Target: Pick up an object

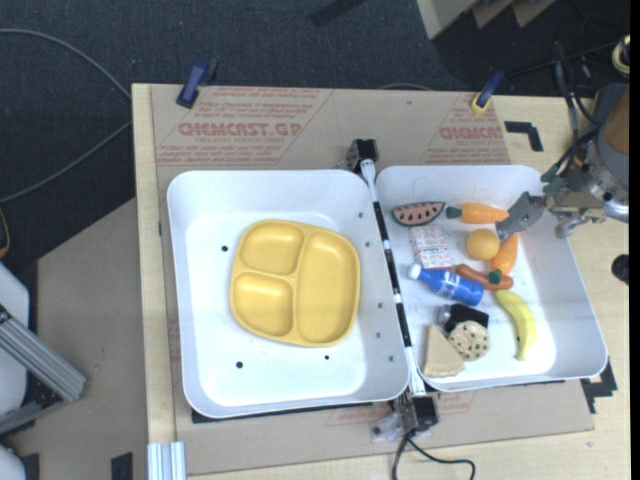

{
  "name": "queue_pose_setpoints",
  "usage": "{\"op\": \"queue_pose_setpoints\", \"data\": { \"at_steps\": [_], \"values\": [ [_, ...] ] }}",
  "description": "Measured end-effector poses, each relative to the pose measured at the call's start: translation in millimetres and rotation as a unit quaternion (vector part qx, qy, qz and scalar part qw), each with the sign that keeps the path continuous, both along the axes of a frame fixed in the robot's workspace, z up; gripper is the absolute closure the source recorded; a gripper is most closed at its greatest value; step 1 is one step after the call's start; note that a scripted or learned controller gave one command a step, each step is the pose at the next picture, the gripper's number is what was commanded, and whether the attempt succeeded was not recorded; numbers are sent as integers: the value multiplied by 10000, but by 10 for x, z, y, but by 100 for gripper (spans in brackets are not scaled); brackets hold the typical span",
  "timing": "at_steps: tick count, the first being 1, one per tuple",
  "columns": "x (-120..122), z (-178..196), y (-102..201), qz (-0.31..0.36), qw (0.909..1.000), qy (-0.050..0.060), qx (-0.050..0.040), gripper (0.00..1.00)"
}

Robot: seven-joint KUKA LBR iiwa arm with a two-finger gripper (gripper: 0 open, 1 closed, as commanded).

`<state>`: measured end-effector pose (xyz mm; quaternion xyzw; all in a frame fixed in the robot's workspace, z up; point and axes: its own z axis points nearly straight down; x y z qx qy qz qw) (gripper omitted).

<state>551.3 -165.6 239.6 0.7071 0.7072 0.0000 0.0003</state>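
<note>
Several small toy foods are crowding the right bin (585, 313): a banana (517, 324) lying toward its near right corner looks light, stiff and slick, best pinched across its middle. Farther back, the gripper (524, 211) is hovering near the orange (482, 244) and carrot (506, 254), its opening unclear.

Arm enters at the right edge, mid-height. Gripper (522, 214) extends leftward, low and roughly level; finger state not discernible.
</note>
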Motion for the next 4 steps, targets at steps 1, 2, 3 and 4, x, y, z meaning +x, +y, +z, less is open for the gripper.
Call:
{"op": "queue_pose_setpoints", "data": {
  "at_steps": [1, 2, 3, 4],
  "values": [
    [54, -1481, -373, -4, 10000, 16, 5, 0],
    [149, -1553, 360, 6, 10000, 15, 13, 0],
    [807, -1546, 216, 4, 10000, -2, 1, 0],
    [423, -1551, 448, -2, 10000, 10, 5, 0]
  ]
}}
